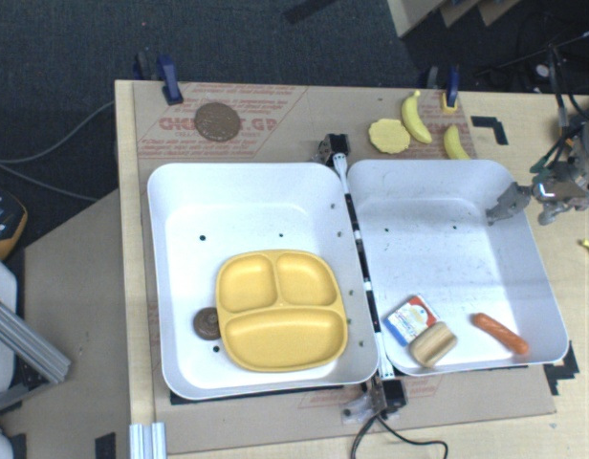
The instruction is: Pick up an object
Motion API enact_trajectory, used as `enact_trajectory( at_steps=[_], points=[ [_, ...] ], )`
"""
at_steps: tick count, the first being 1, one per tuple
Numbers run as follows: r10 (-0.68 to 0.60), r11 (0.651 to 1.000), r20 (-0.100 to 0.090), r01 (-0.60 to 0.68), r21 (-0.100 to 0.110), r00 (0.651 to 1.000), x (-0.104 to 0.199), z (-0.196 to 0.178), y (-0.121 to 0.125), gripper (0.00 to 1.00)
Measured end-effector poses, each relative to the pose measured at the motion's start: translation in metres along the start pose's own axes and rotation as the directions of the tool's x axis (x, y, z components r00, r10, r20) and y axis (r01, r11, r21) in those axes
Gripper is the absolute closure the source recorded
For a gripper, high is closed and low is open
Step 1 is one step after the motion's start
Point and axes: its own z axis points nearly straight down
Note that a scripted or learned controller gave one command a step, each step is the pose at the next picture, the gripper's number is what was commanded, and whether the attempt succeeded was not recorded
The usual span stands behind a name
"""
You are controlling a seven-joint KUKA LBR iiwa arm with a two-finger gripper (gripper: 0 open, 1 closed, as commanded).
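Observation:
In the right bin (438,247) lie a small red, white and blue carton (407,317), a tan bread-like block (433,344) touching it, and an orange-red sausage (499,333) near the front right corner. The left bin (237,208) holds a yellow divided plate (278,309) with a brown round cookie (207,324) at its left rim. My gripper (530,207) hangs over the right bin's far right edge, open with nothing between its fingers, well behind the sausage.
On the bench behind the bins lie a brown disc (217,120), a yellow round piece (389,136) and two toy bananas (418,118) (454,142). Blue clamps (168,79) grip the bench's far edge.

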Motion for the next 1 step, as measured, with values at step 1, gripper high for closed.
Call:
enact_trajectory(
  at_steps=[1],
  points=[
    [-0.011, 1.000, -0.008, 0.011, 0.011, 1.000, 0.0887, 0.0805, -0.0255, 0.00]
  ],
)
